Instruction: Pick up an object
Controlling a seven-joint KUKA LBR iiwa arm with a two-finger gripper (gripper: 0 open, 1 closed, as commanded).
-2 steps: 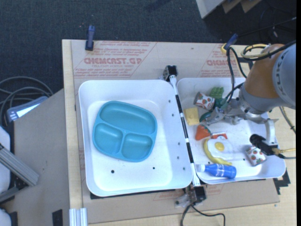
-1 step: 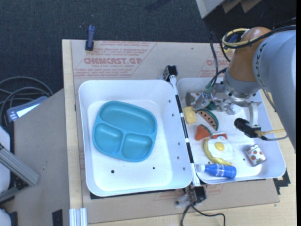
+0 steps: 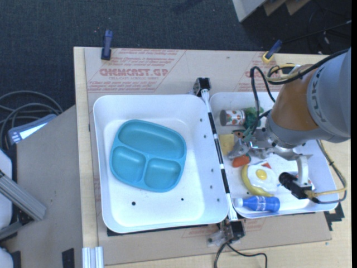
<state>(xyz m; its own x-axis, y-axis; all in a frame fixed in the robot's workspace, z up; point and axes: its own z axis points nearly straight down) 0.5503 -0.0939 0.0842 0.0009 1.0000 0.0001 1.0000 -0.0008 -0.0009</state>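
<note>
The likeliest thing to pick up is a small orange-red piece (image 3: 240, 161), perhaps a toy vegetable, lying near the left wall of the right bin (image 3: 322, 201), just below where the arm's wrist comes down. It looks like light, hard plastic, smooth and rounded, so it could squirt out of a pinch; gripping across its narrow middle seems safest. The claw (image 3: 245, 145) sits just above and beside this piece, among the clutter, but its tips are hidden under the wrist hardware, so I cannot tell how far apart they stand or whether anything is between them. Close by lie a pale yellow lump (image 3: 226, 143) against the bin wall, a yellow banana (image 3: 250, 184) curving around a toy fried egg (image 3: 261, 175), a small can with a red label (image 3: 232, 117) on its side near the bin's far end, something green (image 3: 251, 118) beside it, and a blue bottle with a white cap (image 3: 257, 204) lying along the near wall. The bottle and can are round and would likely roll; the egg is flat and hard to get under. The left bin (image 3: 106, 110) holds a blue divided plate (image 3: 148, 155), well apart from the arm. Both bins rest on a cardboard-covered bench (image 3: 139, 71).
</note>
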